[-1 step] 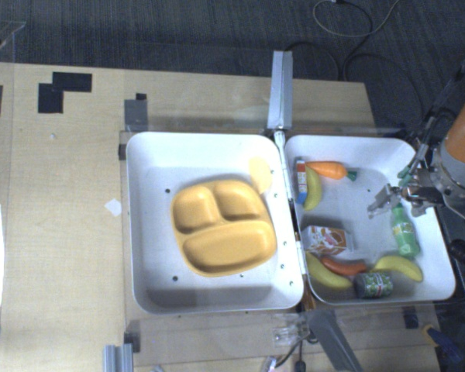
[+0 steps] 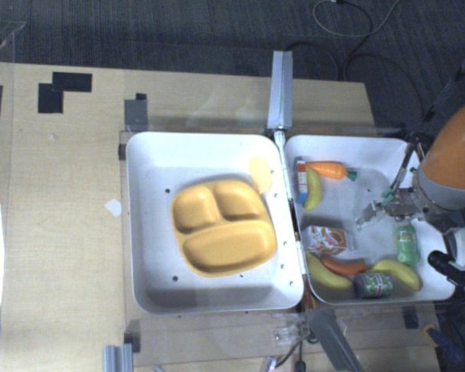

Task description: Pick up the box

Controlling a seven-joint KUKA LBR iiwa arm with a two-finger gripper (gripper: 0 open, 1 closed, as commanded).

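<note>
hovering over the right bin (image 2: pixel 349 149), the gripper (image 2: pixel 372 214) sat low above bare bin floor, its thin fingers (image 2: pixel 366 218) looking slightly apart with nothing between them. the box (image 2: pixel 325 240), a small white and red carton, lay flat near the bin's left wall, a little to the left of and below the fingertips. the likeliest failure seemed a miss or a crowded grasp: a red pepper (image 2: pixel 343 266) and a banana (image 2: pixel 328 274) lay just beside the carton's lower edge, so a descent slightly off could have caught them instead or pushed the carton against the wall. a flat carton might also have slid out from the fingers if they closed across its wide face. elsewhere in that bin sat a carrot (image 2: pixel 327 170), a second banana (image 2: pixel 313 190), a green bottle (image 2: pixel 405 243), a can (image 2: pixel 373 285) and a third banana (image 2: pixel 399 273). the left bin (image 2: pixel 147 231) held a yellow divided tray (image 2: pixel 223 225). the surface (image 2: pixel 62 231) was pale wood with black marks near its far left, and beyond it lay dark carpet (image 2: pixel 178 14) with a loose cable (image 2: pixel 345 14).
</note>
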